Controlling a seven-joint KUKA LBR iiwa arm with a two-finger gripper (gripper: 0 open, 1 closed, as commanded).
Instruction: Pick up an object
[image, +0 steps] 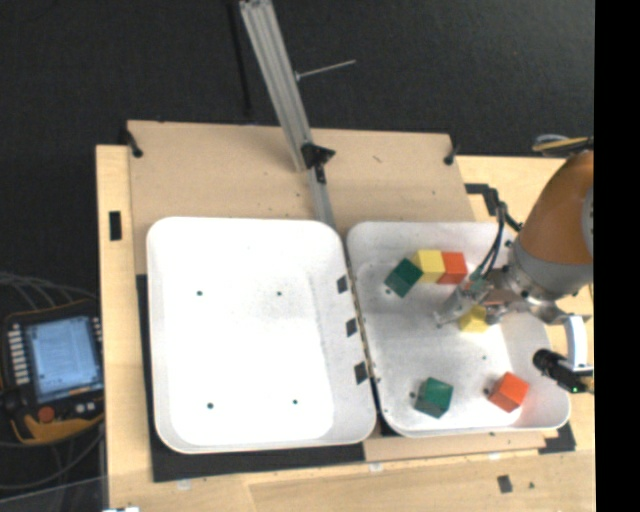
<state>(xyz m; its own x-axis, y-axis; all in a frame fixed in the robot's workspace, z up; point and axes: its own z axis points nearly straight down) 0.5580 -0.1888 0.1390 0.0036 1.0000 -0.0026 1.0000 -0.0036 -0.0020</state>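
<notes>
Our gripper (468, 303) sits low in the right bin (400, 420), at a yellow block (474, 320) right of centre; whether it grips, we cannot tell. We judge the block light, stiff and smooth, best pinched across two opposite flat faces. It looks cube-like, with no long axis, corners slightly skewed to the bin walls.

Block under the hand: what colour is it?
Yellow, seen in the camera view, right bin.
</notes>
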